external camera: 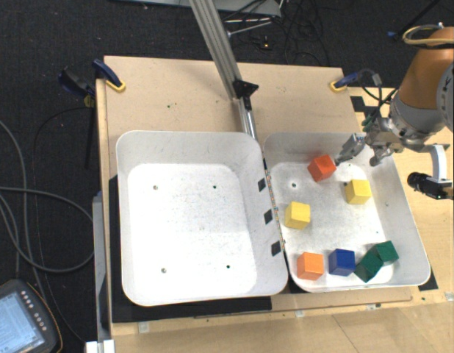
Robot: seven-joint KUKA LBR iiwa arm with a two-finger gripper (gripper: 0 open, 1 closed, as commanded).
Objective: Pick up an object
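My gripper [364,150] hangs open over the far right part of the right bin [403,219], with nothing between its fingers. Just to its left and a little nearer lies a red-orange cube [322,168]. A yellow cube [357,190] sits below the gripper. Another yellow cube [297,215] lies near the bin's left wall. Along the near edge stand an orange cube [310,265], a blue cube [342,262] and two green cubes [377,259] side by side.
The left bin [139,197] lies beside the right one on the wooden bench [183,101]. A slanted metal pole [220,50] comes down to the gap between the bins. Clamps [109,76] sit at the bench's far corners.
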